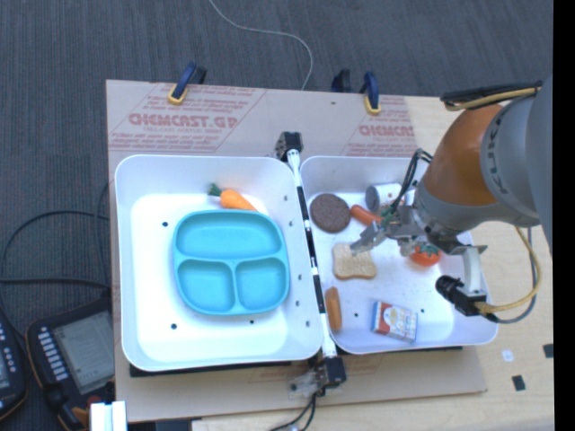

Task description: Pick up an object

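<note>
Dark grey carpet surrounds a tabletop covered with a printed brown board, clamped along its far edge by blue clips. Two shallow white bins sit side by side on it.

Reaching in from the right, the grey arm with its orange band hangs over the right bin. Its tool points left and down, the metal fingers hovering at the upper edge of a slice of toast. They look slightly parted with nothing between them, so the tool is released and grasps no object.

Just beside the tool, on its far side, lies a small orange carrot-like piece, and next to that a dark brown round patty. A white cup-like item lies near the bin's far wall, partly behind the wrist. A red tomato-like item sits just under the arm's wrist. Toward the near wall rests a small printed box, and along the left wall of this bin lies a hot dog–shaped toy.

The left bin holds a light blue divided plate with three compartments, and an orange carrot lies just beyond the plate's far edge, near the bin's far wall.

A thin white cable trails across the carpet beyond the board, and black equipment sits at the lower left.
</note>
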`<action>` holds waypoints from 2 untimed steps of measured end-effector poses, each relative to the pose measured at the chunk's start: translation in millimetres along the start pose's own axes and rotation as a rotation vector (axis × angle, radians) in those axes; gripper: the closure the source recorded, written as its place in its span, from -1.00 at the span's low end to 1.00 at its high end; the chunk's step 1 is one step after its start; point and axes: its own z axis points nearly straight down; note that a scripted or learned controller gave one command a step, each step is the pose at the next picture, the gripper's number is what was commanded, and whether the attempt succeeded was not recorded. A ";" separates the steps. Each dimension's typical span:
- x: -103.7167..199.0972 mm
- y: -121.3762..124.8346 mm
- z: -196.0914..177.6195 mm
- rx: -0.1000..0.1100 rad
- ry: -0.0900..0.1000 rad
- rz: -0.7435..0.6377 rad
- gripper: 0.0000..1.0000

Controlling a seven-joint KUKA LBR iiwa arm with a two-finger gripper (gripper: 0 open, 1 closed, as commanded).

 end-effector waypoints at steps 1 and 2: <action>17.0 57.8 33.0 0.008 0.002 -0.001 -1.00; 16.5 59.3 21.8 0.003 0.000 -0.001 1.00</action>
